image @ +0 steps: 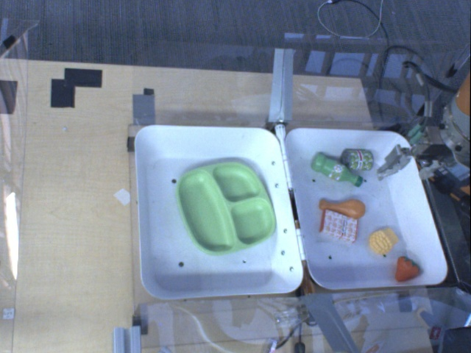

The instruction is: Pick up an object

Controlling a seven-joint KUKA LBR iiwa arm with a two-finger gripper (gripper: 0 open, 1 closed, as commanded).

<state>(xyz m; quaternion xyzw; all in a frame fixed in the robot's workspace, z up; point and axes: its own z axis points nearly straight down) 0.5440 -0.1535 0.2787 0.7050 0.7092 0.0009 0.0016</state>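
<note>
The claw (pixel 397 160) hovers over the far right corner of the right bin (pixel 434 230); whether it is open I cannot tell, and it has hold of nothing. Just left of it lie a small can (pixel 357 158) and a green bottle (pixel 335 168), the bottle's long axis running left to right. The left bin (pixel 158 204) carries a green divided tray (pixel 224 207). The wooden surface (pixel 73 197) meets grey carpet (pixel 184 13) on the far side.

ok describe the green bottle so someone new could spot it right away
Start at the right-hand shallow white bin. Near its far edge lies a small green plastic bottle on its side, beside a dark green can. Of the two, it is the long, bright green one with a pale label band.
</note>
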